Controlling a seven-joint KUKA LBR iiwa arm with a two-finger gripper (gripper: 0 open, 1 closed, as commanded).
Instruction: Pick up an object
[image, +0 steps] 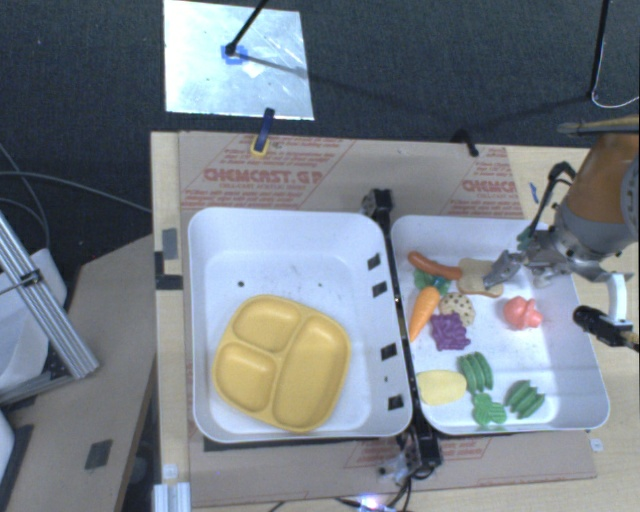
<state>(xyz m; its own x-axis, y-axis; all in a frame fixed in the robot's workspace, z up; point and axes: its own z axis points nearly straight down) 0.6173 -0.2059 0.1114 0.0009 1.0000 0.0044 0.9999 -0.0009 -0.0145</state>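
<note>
1. The arm (600, 195) reaches over the right bin (575, 330) from its upper right corner, orange band above the grey wrist.
2. The gripper (505, 268) sits low near the bin's upper edge, just above a tan, bread-like piece (478, 280) — whether the claw is apart or together, I cannot tell.
3. That tan piece lies near the upper middle of the right bin, touching the right end of a red sausage (436, 266).
4. Below them, along the bin's left side: a carrot (423, 313), a speckled round piece (458, 304) and a purple grape bunch (450, 331).
5. A pink, peach-like fruit (521, 313) lies toward the right side, apart from the rest.
6. Near the lower edge lie a yellow piece (441, 386) and 3 green vegetables (476, 371), (488, 409), (525, 398).
7. The left bin (290, 240) holds a yellow divided plate (283, 362) with 3 sections — it lies toward the lower edge.
</note>
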